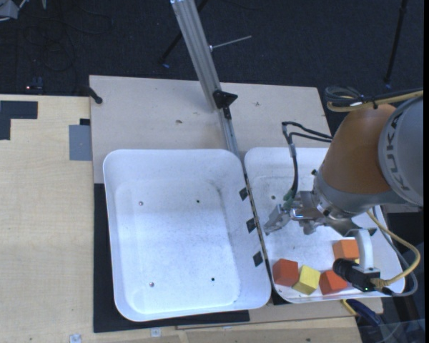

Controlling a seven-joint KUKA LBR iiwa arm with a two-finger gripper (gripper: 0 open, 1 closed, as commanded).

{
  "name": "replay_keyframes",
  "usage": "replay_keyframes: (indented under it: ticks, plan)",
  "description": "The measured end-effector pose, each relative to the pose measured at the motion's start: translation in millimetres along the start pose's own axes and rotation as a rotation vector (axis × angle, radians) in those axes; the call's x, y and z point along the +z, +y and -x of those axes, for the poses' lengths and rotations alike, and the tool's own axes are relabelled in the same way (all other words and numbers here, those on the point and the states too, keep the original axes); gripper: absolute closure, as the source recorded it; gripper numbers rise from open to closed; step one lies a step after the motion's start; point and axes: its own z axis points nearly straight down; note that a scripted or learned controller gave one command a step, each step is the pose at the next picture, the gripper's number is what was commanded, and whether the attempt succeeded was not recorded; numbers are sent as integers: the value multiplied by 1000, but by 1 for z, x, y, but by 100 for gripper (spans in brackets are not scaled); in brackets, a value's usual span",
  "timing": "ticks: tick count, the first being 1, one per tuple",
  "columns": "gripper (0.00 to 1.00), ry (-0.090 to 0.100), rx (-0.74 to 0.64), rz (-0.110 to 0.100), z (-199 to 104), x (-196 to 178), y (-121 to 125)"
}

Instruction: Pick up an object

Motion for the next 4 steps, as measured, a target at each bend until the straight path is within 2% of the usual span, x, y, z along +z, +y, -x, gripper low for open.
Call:
replay_keyframes:
  ticks: [1, 2, 3, 4]
  plan:
    - [0, -6, 7, 11, 51, -75, 1]
    - [0, -4, 10, 2, 109, -55, -9]
    - [0, -3, 3, 7, 152, 77, -21]
    - [100, 0, 8, 2, 153, 71, -23]
